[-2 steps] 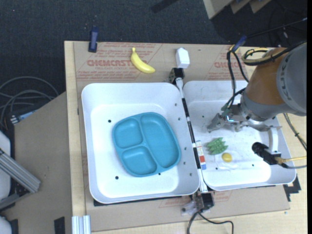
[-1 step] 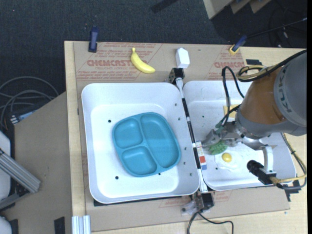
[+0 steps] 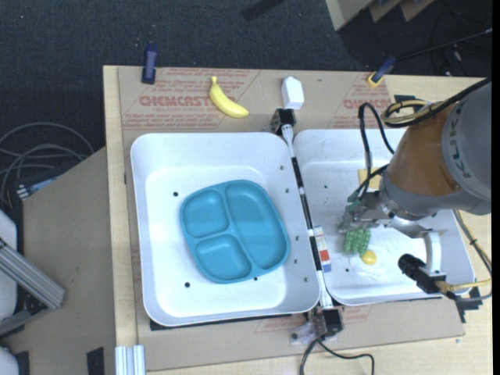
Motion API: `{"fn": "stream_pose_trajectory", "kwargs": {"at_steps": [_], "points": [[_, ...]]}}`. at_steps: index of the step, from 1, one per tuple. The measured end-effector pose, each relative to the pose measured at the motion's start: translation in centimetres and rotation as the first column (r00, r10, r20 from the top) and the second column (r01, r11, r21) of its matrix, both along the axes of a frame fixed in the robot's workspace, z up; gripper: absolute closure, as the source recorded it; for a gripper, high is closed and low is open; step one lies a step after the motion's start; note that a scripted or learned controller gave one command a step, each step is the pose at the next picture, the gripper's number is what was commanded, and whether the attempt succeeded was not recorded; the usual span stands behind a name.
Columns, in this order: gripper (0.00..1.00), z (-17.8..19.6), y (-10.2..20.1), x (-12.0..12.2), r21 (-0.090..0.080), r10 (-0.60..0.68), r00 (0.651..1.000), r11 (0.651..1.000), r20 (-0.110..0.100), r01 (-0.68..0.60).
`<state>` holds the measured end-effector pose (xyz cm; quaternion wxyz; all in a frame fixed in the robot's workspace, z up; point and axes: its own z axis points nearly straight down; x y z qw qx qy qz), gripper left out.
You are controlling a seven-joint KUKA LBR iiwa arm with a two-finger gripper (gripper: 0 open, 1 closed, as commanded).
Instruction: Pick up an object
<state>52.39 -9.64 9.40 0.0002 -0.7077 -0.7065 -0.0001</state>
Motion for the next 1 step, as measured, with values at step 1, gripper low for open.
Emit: {"fn": "stream_pose_trajectory", "kwargs": {"at_steps": [1], "points": [[1.00,9.08,4.81,0.94,0.000,0.002,1.000,1.000,0.001,-0.002]]}}
